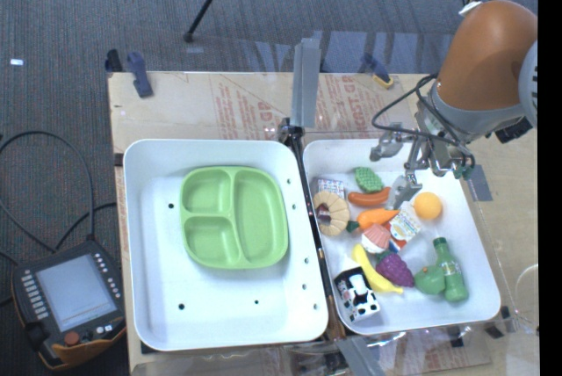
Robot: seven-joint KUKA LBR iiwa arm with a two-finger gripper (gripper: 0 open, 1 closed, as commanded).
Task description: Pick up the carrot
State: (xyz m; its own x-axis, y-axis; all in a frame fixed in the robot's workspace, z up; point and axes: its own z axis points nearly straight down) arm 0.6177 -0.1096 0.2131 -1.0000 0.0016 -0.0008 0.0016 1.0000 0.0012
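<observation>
The carrot [378, 217] is orange with a green stub at its left end. It lies flat near the middle of the right bin [481, 251], among other toy foods. My gripper [407, 185] hangs over the upper middle of that bin, just up and to the right of the carrot's thick end. It is close above the toys with nothing visibly held. A reddish-orange sausage [368, 198] lies right above the carrot, between it and a green vegetable [369, 179].
Around the carrot are an orange fruit [428, 206], a small carton [406, 225], a pink cupcake [376, 238], a round bun [332, 213], a banana [372, 271], purple grapes [395, 270] and a green bottle [449, 269]. The left bin [149, 278] holds a green divided plate [235, 216].
</observation>
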